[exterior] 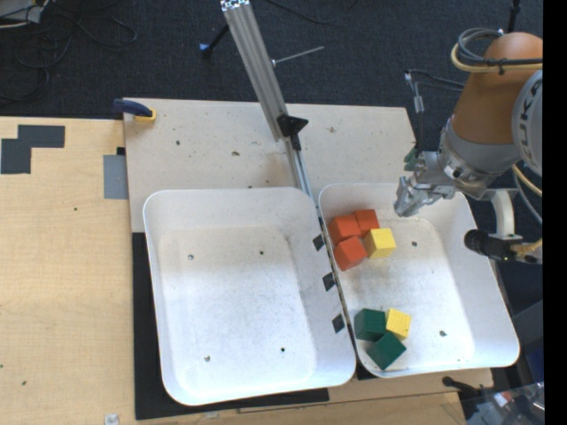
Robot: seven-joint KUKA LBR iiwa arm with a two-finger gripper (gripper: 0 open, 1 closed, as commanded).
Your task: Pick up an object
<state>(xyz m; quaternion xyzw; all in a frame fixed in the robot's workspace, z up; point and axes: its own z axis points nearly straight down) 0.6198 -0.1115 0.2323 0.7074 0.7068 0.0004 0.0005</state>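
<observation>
pincer (409,202) above right bin (478,326) | grip state: cannot tell; orange blocks (352,237) nearby

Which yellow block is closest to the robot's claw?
The upper yellow block, beside the orange blocks, is closest to the end effector. The other yellow block sits lower down by the green blocks.

A single fixed camera hangs above the bench (221,149) and looks down at a slant, from far enough to take in both white bins whole. The left bin (168,237) and right bin (478,326) sit side by side in the lower half of the view, with dark floor beyond the bench's far edge. The arm (492,104) enters from the right.
</observation>
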